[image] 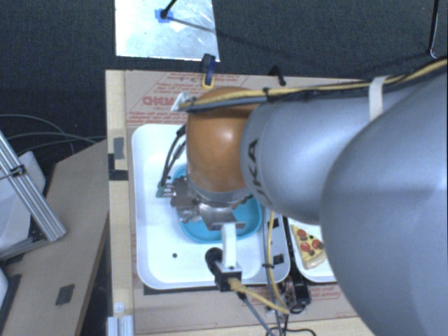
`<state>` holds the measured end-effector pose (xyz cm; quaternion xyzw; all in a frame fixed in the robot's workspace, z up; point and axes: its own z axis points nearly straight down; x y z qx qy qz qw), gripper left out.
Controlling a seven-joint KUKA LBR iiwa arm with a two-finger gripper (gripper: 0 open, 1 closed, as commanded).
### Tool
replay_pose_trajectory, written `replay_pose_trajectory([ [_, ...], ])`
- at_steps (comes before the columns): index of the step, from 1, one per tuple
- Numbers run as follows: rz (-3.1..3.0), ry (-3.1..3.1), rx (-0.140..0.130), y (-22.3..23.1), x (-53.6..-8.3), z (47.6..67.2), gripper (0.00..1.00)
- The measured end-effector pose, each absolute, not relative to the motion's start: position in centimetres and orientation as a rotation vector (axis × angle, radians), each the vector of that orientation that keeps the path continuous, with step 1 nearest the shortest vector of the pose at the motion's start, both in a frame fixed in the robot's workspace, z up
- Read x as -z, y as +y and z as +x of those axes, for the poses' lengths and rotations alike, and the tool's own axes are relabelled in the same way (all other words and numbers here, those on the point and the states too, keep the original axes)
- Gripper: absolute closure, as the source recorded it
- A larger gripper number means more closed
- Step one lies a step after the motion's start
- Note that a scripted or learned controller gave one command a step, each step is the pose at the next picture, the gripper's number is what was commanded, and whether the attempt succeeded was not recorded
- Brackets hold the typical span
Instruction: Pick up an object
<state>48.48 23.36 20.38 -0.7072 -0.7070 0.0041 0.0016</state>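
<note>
The tool point(212, 212) hangs low inside the left bin point(149, 187). The arm's wrist covers it from above, so I cannot tell whether it is open or closed. Directly under it, in the middle of the left bin, lies a blue dish point(192, 229), the likely target. Just past the left bin's right wall, a toy pizza slice point(310, 246) lies in the right bin point(318, 275). Nothing looks lifted. By this view, both the grasp and the lift are left to do.
</note>
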Motion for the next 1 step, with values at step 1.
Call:
replay_pose_trajectory([
  [1,-2.224,-2.22,-0.002,23.32,-14.34,53.54,1.0],
])
